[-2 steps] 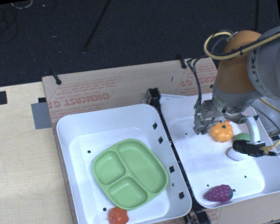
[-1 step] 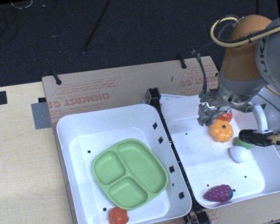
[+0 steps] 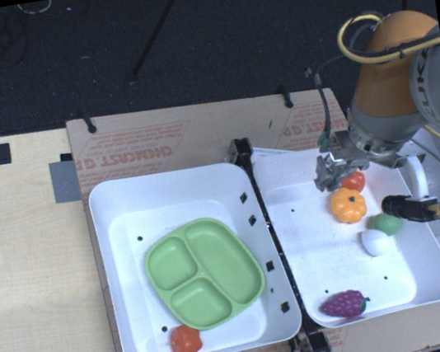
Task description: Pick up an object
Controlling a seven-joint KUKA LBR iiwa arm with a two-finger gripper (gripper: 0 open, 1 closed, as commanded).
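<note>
We see the two-finger gripper [image 3: 329, 171] low in the right white bin [image 3: 321, 279], just above the orange plastic pumpkin [image 3: 348, 206] and beside a small red plastic fruit [image 3: 355, 182]. It looks lined up on one of these. Finger state: we cannot tell. Green sectioned plate [image 3: 204, 272] and red toy tomato [image 3: 185, 341] sit in the left white bin [image 3: 120, 229], well apart.

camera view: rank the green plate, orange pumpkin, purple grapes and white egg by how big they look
1. green plate, by far the largest
2. purple grapes and orange pumpkin, too alike to rank
3. white egg, smallest
</note>
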